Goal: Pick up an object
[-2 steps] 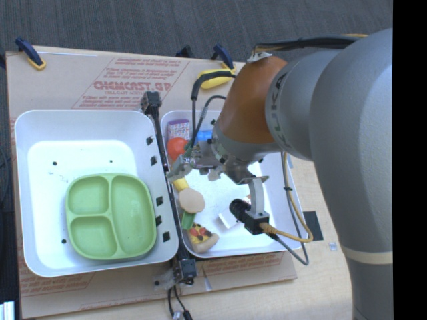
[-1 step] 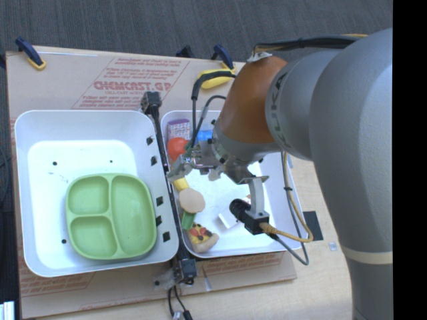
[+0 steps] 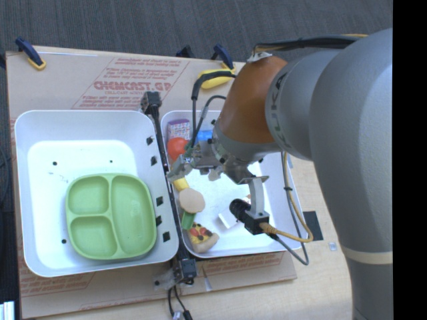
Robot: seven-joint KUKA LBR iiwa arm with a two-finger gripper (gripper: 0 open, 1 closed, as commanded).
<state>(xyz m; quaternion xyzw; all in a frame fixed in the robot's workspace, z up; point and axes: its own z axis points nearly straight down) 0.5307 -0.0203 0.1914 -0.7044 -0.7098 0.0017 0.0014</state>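
Observation:
The right bin (image 3: 280,242) holds several small objects along its left side. A red item (image 3: 176,147) lies near the top, with a blue piece (image 3: 204,137) beside it. Lower down are a yellow piece (image 3: 180,184), a beige egg-shaped object (image 3: 192,201), a green strip (image 3: 187,219) and a colourful toy (image 3: 201,236). A small white piece (image 3: 226,221) lies on the bin floor. My gripper (image 3: 191,163) hangs low over the bin's left side, just below the red item and above the yellow piece. The big grey and orange arm hides the upper right of the bin.
The left bin (image 3: 40,145) holds a light green divided plate (image 3: 110,215). A black clip rail (image 3: 159,159) separates the two bins. A cable with a black plug (image 3: 250,219) dangles from the wrist over the right bin. A yellow clamp (image 3: 215,80) sits at the back.

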